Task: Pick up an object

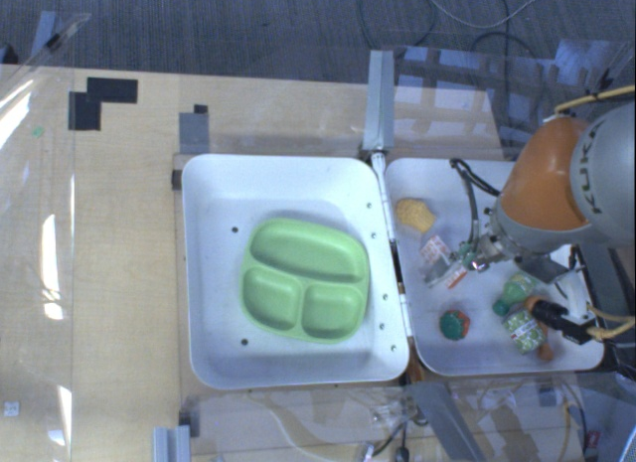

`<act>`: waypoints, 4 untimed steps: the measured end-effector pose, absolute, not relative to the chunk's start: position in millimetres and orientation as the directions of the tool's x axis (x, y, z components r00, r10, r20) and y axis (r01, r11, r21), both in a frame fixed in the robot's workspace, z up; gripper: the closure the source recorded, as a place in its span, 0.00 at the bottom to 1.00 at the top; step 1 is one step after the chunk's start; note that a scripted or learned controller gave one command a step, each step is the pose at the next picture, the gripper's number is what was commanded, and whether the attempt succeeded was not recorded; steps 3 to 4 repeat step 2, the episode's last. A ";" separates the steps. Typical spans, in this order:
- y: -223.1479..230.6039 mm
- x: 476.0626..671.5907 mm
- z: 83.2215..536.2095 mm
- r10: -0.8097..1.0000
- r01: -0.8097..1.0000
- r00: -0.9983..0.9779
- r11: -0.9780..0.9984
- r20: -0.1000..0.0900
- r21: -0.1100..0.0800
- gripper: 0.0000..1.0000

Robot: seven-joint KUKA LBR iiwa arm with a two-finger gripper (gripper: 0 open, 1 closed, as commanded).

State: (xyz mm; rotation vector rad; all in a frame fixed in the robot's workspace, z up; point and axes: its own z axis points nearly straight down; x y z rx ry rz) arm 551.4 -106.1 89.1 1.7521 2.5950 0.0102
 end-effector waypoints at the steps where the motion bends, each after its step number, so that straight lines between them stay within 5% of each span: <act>1: -104.9 554.7 101.7 0.927 0.927 -0.375 0.375 -0.008 0.019 1.00; 2: -68.4 560.7 222.5 0.976 0.976 -0.219 0.219 -0.004 0.010 1.00; 4: -68.4 560.7 222.5 0.976 0.976 -0.219 0.219 -0.004 0.010 1.00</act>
